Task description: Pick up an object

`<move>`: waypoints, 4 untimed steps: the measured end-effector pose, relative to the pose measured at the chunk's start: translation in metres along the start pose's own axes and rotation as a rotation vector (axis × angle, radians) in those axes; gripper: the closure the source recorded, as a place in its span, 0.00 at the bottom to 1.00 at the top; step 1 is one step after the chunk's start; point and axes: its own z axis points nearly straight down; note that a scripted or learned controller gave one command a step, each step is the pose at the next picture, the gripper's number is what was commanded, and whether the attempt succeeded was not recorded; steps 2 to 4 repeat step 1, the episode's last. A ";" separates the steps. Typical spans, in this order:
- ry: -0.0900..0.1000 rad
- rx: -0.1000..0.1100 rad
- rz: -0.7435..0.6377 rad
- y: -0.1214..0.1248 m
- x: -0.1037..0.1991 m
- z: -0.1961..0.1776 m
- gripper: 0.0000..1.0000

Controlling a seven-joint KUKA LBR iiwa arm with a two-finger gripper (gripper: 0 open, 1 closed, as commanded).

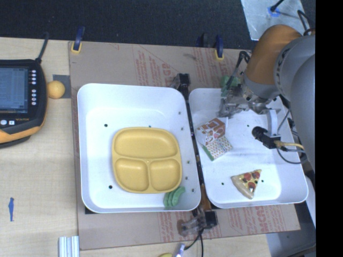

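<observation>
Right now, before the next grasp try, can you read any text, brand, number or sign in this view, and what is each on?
Cardboard sheet under the bins: repeated red printing, too blurred to read.
Handheld pendant at the left: lit screen, contents too small to read.
Small patterned box in the right bin: printed pattern, no legible words.
Nothing can be quoted reliably.

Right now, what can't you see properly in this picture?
- Gripper, camera view: small and blurred against the right bin; open or shut, cannot tell.
- Small box: printed pattern too small to read.
- Green thing: partly tucked under the yellow tray, shape unclear.
- Pendant screen: cut off by the left edge.
</observation>
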 end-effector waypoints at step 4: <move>0.000 0.001 -0.001 0.000 0.002 0.000 0.00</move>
